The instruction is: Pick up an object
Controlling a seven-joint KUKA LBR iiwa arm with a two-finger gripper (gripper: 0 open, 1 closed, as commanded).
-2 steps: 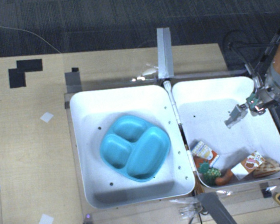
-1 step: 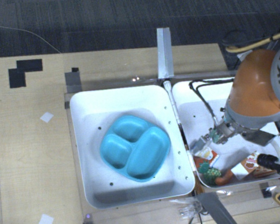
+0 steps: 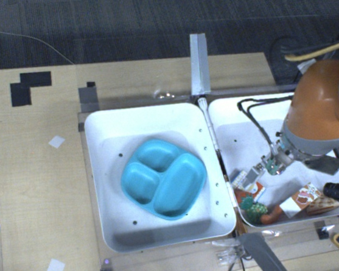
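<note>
Camera view looks down on two shallow white bins side by side: the left white bin (image 3: 103, 170) carries a blue plastic tray with three rounded compartments (image 3: 164, 178), and the right white bin (image 3: 233, 133) holds a small heap of objects along its near edge. The grey arm with its orange band (image 3: 319, 107) reaches in from the right, and the gripper (image 3: 272, 165) hangs over the middle of the right bin; whether it is wide, narrow or holding anything cannot be told, because the tip is small and partly masked by cabling.

The nearest candidate looks to be the small red-and-white packet (image 3: 248, 183), lying just beside the gripper, toward the bin's near left corner. Beyond it, against the near wall, sit a green broccoli-like toy (image 3: 254, 208) with an orange carrot-like piece (image 3: 271, 215) touching it, and a brown triangular wedge with a printed wrapper (image 3: 312, 201) further right.

To do the pick well, I would judge that the gripper should centre over one single item, not the crowded cluster, descend straight, and close across its narrow side. The packet lies flat and near the divider wall, so a low approach risks scraping the floor or nudging it sideways.
</note>
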